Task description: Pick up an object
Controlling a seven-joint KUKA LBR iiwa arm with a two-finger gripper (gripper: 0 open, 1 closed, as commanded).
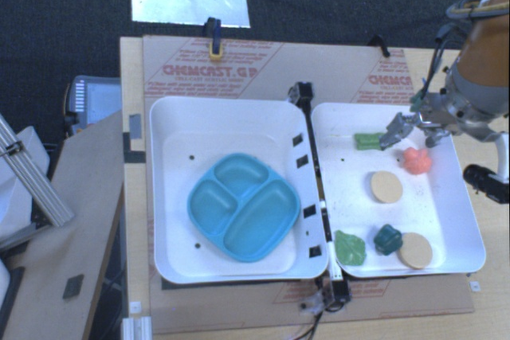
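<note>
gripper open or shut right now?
Open. The gripper has its two fingers spread apart above the right bin, one near the green block, the other by the pink object; nothing sits between them.

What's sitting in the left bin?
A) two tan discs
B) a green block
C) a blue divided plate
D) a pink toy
C: the blue divided plate lies in the left bin, while the small pieces are all in the right bin.
</note>
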